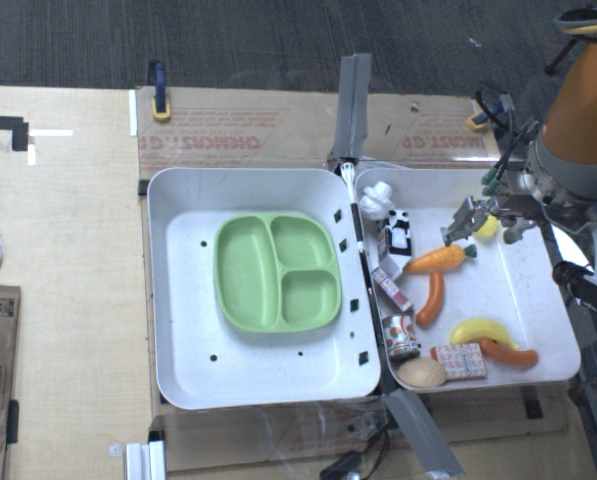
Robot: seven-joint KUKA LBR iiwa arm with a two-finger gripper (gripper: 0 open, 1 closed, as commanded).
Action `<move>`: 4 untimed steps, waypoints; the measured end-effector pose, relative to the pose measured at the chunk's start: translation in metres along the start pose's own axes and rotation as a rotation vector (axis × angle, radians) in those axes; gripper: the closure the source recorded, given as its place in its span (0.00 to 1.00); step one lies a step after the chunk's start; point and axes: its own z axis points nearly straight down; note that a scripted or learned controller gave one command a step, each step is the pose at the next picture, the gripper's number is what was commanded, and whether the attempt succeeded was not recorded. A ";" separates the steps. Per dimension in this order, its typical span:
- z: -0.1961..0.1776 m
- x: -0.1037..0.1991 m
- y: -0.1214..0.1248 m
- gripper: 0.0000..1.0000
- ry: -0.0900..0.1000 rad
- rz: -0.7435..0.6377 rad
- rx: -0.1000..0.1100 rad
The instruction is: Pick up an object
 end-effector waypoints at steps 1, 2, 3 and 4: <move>0.105 -0.049 0.038 0.00 0.000 -0.103 -0.001; 0.178 -0.028 0.035 0.00 0.000 -0.134 -0.001; 0.178 -0.014 -0.022 0.00 0.002 0.191 0.001; 0.169 -0.015 -0.022 1.00 0.001 0.196 0.001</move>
